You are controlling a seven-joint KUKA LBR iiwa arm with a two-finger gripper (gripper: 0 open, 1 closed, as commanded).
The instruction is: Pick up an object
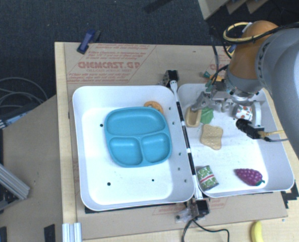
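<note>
The pincer (205, 104) hangs low over the green item (206, 116). I cannot tell its opening. Centre it well before closing.

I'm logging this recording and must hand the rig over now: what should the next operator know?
Pincer: low in the right bin, at its far left corner, over the green item and the tan piece; grip state unclear.
Also in the right bin: bread slice, grapes, small green packet.
Left bin: blue divided tray, small round pastry behind it.
Done: no lift visible.
Left: secure one object and raise it.
</note>
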